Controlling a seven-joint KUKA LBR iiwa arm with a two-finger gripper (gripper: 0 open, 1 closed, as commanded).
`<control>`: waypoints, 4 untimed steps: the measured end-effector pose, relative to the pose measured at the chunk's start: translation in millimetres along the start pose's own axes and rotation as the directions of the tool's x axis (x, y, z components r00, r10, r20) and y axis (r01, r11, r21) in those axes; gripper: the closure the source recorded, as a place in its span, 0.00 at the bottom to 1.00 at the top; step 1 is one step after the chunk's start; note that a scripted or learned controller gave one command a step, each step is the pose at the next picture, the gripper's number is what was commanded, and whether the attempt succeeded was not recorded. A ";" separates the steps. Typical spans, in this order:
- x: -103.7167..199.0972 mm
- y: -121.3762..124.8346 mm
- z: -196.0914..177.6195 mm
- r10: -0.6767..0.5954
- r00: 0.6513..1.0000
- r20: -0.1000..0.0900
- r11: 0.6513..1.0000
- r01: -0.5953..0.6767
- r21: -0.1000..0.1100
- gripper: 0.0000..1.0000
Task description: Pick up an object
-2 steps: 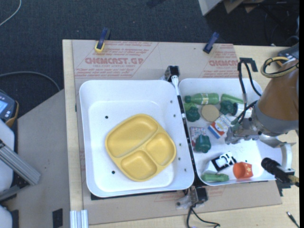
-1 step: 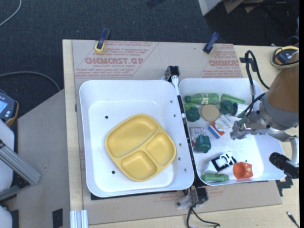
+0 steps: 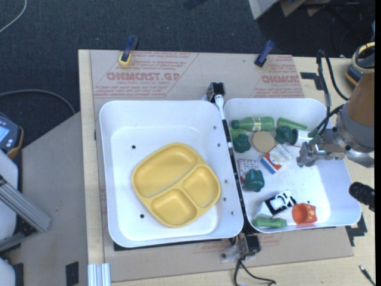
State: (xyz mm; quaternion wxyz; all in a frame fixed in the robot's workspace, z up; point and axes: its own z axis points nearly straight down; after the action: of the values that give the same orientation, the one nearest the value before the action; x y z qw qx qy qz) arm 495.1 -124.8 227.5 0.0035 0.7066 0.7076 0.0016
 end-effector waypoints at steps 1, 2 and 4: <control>31.0 48.9 -8.4 -0.004 1.000 -0.002 1.000 0.004 0.001 1.00; 56.9 86.2 -8.0 -0.003 1.000 -0.002 1.000 0.003 0.002 1.00; 91.6 116.1 2.4 0.001 1.000 -0.001 1.000 -0.001 0.003 1.00</control>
State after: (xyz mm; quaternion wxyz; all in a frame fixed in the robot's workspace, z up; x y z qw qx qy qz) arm 611.0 -33.0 225.7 0.0022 0.7068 0.7074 0.0007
